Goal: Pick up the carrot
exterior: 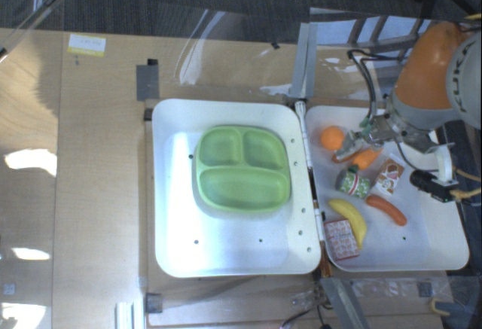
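Observation:
The carrot (366,159) is a small orange piece lying in the right bin (444,256), near the bin's middle back. My gripper (352,148) hangs low just over the carrot's left end, either touching it or very close, and it hides part of the carrot. The grey arm with its orange band (429,68) reaches in from the upper right.
Close around the carrot are an orange ball (331,138), a green can (352,183), a small carton (388,177), a red sausage (386,209), a banana (351,219) and a red box (340,239). A green divided plate (242,169) sits in the left bin (173,237).

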### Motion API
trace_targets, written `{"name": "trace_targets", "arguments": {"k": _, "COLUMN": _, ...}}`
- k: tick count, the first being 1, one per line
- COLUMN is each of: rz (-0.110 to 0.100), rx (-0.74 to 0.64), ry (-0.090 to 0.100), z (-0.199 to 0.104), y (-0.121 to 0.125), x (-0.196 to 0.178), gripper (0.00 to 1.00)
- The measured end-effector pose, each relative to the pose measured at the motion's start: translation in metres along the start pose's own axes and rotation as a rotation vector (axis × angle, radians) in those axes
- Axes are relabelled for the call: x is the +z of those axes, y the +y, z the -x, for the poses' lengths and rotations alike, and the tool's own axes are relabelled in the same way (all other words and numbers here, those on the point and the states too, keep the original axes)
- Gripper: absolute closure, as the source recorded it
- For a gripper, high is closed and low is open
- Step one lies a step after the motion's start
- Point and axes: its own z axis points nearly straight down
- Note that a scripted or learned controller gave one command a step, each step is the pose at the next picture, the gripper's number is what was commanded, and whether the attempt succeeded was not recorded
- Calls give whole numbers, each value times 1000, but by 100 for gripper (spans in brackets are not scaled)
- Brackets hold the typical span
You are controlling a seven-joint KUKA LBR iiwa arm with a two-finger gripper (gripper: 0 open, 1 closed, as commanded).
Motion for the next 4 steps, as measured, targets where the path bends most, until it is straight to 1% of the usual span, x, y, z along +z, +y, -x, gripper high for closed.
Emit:
{"name": "trace_targets", "arguments": {"k": 1, "rz": 5, "rx": -24, "ry": -2, "z": 3, "y": 20, "x": 47, "gripper": 0}}
{"name": "trace_targets", "arguments": {"k": 2, "rz": 15, "rx": -25, "ry": -7, "z": 4, "y": 23, "x": 33, "gripper": 100}}
{"name": "trace_targets", "arguments": {"k": 3, "rz": 4, "rx": -223, "ry": -1, "z": -60, "y": -23, "x": -53, "gripper": 100}}
{"name": "trace_targets", "arguments": {"k": 4, "rz": 3, "rx": -53, "ry": -2, "z": -31, "y": 41, "x": -57, "gripper": 100}}
